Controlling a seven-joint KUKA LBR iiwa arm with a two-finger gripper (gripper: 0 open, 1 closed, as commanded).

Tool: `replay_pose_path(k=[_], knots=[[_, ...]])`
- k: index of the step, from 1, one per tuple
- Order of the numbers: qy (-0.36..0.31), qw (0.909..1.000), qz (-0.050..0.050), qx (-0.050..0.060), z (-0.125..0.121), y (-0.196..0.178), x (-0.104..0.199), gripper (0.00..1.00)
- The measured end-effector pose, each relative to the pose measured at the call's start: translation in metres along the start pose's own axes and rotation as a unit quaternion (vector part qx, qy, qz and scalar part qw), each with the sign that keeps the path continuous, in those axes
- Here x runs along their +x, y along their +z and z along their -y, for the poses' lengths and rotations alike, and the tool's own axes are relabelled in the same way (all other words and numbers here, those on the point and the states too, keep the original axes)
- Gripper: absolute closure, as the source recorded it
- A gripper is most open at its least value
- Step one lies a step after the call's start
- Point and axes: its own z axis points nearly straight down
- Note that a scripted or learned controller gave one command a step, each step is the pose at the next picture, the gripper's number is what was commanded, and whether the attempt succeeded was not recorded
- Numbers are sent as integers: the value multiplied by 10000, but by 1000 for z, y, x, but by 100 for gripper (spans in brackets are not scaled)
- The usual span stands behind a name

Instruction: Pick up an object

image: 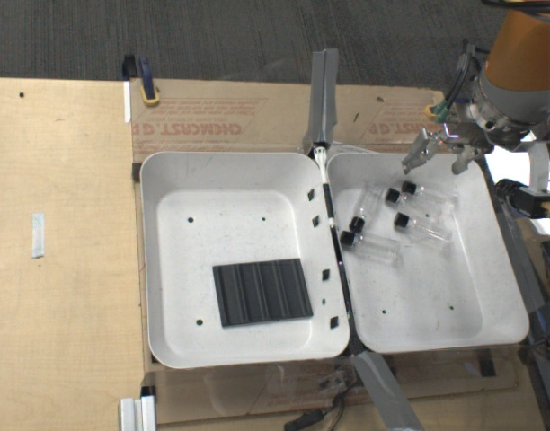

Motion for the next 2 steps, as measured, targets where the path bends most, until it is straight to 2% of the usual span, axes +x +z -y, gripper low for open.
replay_pose_path(k=[1,2], knots=[[-26,10000,5,-31,18,148,-70,0],[-319,9994,34,-144,44,153,-40,0]])
